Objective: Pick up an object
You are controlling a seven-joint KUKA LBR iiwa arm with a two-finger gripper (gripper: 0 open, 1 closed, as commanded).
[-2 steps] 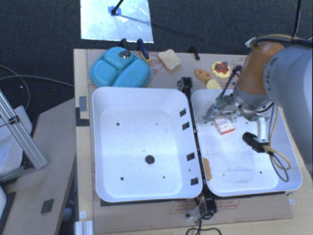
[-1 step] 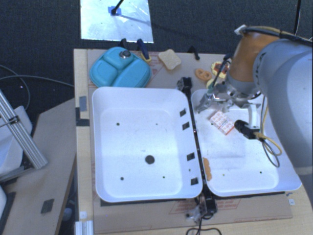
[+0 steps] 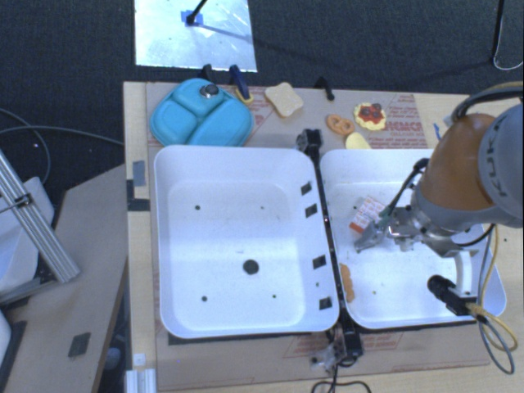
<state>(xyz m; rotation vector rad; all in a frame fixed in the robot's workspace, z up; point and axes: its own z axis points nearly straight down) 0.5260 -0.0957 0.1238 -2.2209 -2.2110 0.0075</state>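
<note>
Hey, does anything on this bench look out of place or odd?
Yes. Several toy foods, a tan toast slice, a brown pretzel and a small red-topped pizza, lie behind the white bins on the cardboard, beside a blue sectioned plate, rather than inside them.

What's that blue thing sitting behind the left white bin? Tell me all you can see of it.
The blue plate looks like a light-blue plastic divided dish with rounded corners, its top split into compartments by raised ridges. A small grey, round object rests on it near the back. It lies flat on the bench, just behind the left bin, close to or touching the bin's rim.
</note>
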